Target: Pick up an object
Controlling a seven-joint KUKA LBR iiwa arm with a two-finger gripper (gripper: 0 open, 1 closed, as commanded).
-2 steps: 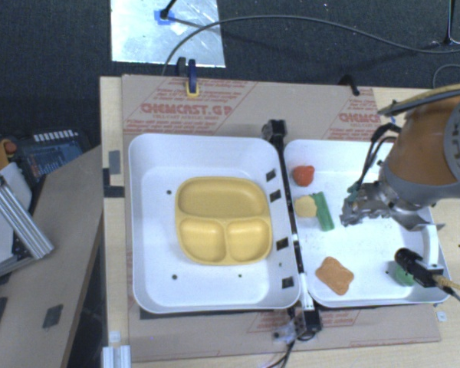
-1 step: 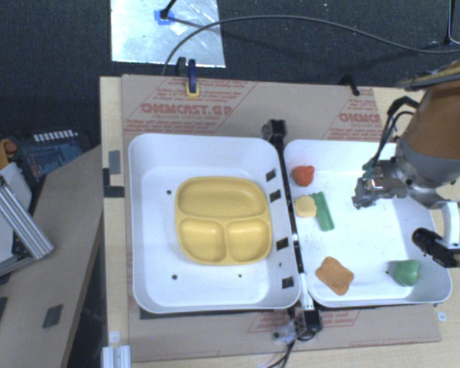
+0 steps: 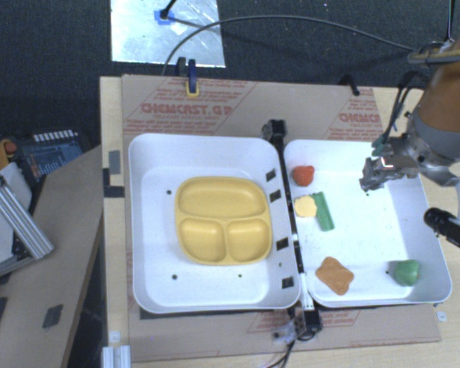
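Note:
The right bin (image 3: 414, 205) holds several small items. A red-orange piece (image 3: 303, 175) lies near its back left corner. Below it sit a pale yellow piece (image 3: 304, 206) and a green stick (image 3: 323, 211) side by side. A brown, bread-like piece (image 3: 334, 275) rests near the front edge, and a green round item (image 3: 405, 271) sits in the front right corner. My gripper (image 3: 374, 175) hangs over the back right part of this bin, apart from all the items, with nothing seen in it.
The left bin (image 3: 149, 205) bears a yellow divided tray (image 3: 221, 218) with three compartments. A black divider (image 3: 284, 205) runs between the bins. The grey arm with its orange band (image 3: 448, 90) comes in from the right. Cables trail across the dark floor behind.

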